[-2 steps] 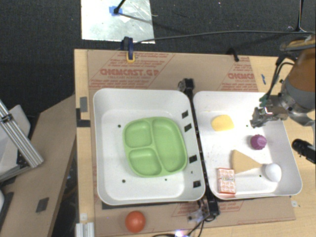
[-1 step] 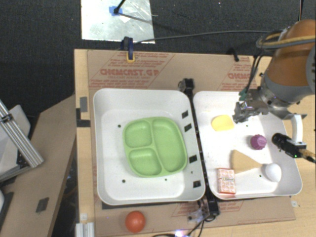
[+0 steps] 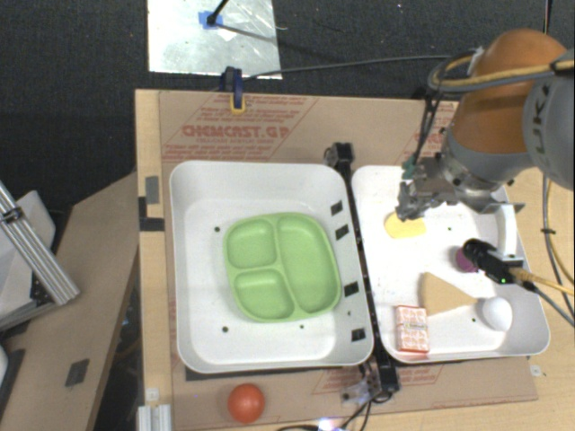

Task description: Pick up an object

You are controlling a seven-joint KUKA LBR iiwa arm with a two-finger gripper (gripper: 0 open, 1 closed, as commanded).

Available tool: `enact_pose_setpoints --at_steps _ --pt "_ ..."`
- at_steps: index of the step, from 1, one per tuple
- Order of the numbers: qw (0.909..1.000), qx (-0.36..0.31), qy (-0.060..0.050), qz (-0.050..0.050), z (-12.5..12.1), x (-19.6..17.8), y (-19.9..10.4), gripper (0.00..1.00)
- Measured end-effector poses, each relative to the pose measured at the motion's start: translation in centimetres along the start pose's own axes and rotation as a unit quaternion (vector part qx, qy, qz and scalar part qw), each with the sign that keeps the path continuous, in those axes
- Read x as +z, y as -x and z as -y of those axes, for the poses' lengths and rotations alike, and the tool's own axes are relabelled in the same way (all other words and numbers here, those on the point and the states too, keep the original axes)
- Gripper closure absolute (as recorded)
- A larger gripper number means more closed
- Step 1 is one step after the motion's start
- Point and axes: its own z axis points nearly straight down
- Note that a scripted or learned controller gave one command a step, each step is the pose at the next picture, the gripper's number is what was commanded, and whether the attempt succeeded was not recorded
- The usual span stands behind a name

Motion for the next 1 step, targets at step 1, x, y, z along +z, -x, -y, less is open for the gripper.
enact_pose_setpoints --at_steps 1 --pt "1.0000 0.000 0.000 0.000 -1.54 1.35 -5.75 1.00"
